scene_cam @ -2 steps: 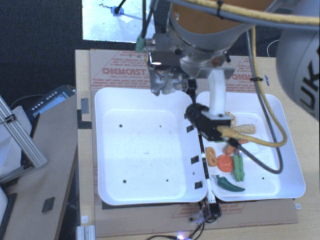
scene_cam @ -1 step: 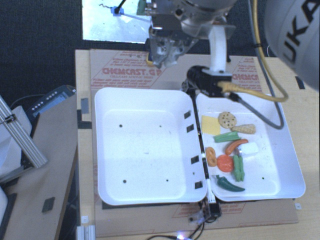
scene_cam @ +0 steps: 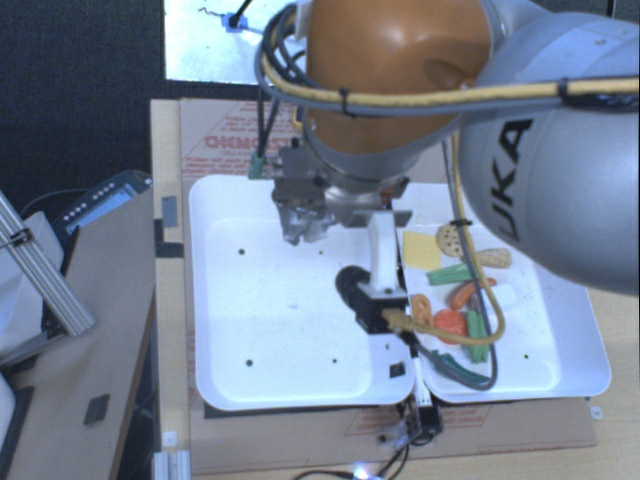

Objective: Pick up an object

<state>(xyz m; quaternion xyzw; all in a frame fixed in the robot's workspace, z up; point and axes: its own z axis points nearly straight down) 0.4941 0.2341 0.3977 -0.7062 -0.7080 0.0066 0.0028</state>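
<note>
The left bin [scene_cam: 250,308] has much open white floor toward its near and left rims. The gripper [scene_cam: 302,223] hangs over its far part, and I cannot tell if it is open or closed (the arm [scene_cam: 540,148] covers it). A yellow slice [scene_cam: 421,252] and a red piece [scene_cam: 450,321] lie in the right bin [scene_cam: 560,358].

dark backdrop [scene_cam: 80,48]; pale wooden bench [scene_cam: 110,298]; cardboard sheet [scene_cam: 210,118] beneath; aluminium rail [scene_cam: 45,273] left.
</note>
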